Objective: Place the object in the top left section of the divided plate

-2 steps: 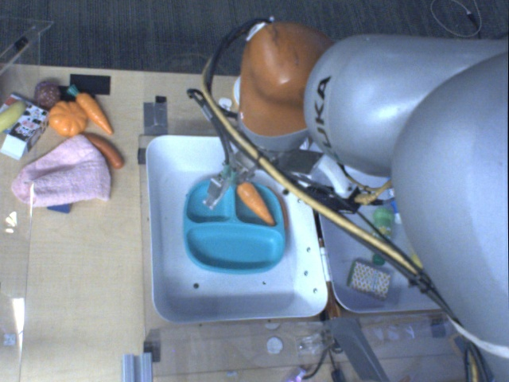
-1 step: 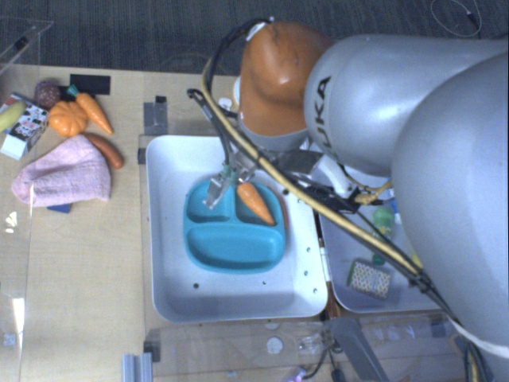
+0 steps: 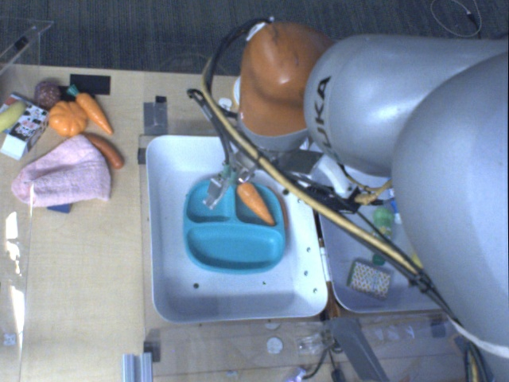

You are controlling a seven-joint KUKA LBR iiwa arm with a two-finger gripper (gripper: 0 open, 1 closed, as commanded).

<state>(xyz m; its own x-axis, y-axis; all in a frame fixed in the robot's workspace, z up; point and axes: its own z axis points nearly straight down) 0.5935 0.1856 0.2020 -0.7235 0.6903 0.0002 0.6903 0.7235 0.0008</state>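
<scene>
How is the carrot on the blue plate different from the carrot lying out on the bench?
The plate carrot lies in the upper right section of the blue plate, beside the gripper; the bench carrot lies on bare wood left of the bins, next to a small pumpkin. The bench carrot shows a green top; no top shows on the plate carrot. Both are orange, tapered and lying slantwise.

Claw (image 3: 220,188) over blue divided plate (image 3: 235,249)
</scene>
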